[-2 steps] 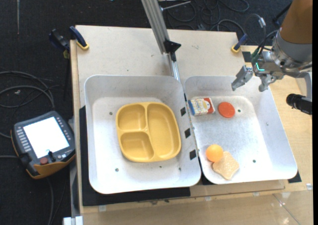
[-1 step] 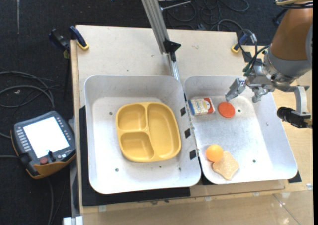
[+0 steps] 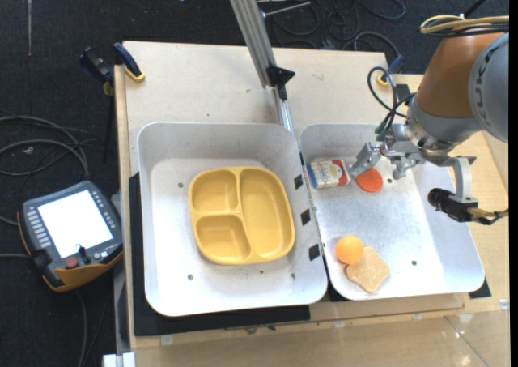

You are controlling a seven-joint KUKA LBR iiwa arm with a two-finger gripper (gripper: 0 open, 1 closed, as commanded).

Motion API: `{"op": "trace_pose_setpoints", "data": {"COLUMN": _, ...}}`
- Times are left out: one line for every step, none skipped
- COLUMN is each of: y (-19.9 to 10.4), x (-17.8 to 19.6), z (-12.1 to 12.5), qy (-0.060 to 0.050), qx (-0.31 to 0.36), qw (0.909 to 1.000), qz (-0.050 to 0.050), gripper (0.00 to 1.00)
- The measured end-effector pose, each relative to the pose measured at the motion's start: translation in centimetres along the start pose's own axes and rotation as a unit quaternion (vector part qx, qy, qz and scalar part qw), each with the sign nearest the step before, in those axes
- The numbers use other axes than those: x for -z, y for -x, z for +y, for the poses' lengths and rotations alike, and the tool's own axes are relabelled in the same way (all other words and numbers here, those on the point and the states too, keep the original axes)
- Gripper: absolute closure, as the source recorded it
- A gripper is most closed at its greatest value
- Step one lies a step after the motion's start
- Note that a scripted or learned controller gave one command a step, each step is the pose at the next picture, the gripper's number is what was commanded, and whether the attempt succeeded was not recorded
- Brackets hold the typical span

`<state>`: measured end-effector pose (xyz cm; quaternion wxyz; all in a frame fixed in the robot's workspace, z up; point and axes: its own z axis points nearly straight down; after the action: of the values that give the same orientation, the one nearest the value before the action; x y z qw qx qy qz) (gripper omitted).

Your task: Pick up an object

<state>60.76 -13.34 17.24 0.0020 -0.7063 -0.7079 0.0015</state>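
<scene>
My gripper (image 3: 381, 164) hangs over the far part of the right bin (image 3: 441, 236) with its two fingers (image 3: 361, 160) spread open. A red round piece (image 3: 371, 182) lies on the bin floor just below and in front of the fingertips, and I see nothing held between them. A small white carton with a red label (image 3: 328, 172) lies to the left of the red piece. Toward the bin's front, an orange ball (image 3: 350, 249) touches a tan slice of bread (image 3: 369, 271).
The left bin (image 3: 158, 195) holds a yellow divided plate (image 3: 241, 214). A metal pole (image 3: 251, 21) rises slanted from the bench between the bins' far ends. Cables (image 3: 457, 203) hang off the wrist at the right bin's right side.
</scene>
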Motion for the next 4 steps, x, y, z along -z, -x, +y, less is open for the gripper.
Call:
{"op": "trace_pose_setpoints", "data": {"y": 0.3, "x": -6.2, "z": -0.7, "qy": -0.001, "qx": -0.001, "qw": 1.0, "qz": 0.0, "gripper": 0.0}}
{"op": "trace_pose_setpoints", "data": {"y": 0.3, "x": -4.7, "z": -0.5, "qy": 0.003, "qx": -0.001, "qw": 1.0, "qz": -0.001, "gripper": 1.0}}
{"op": "trace_pose_setpoints", "data": {"y": -0.3, "x": 1.4, "z": -0.1, "qy": 0.006, "qx": 0.0, "qw": 1.0, "qz": -0.001, "gripper": 1.0}}
{"op": "trace_pose_setpoints", "data": {"y": -0.3, "x": 6.8, "z": 0.1, "qy": 0.006, "qx": 0.0, "qw": 1.0, "qz": -0.001, "gripper": 1.0}}
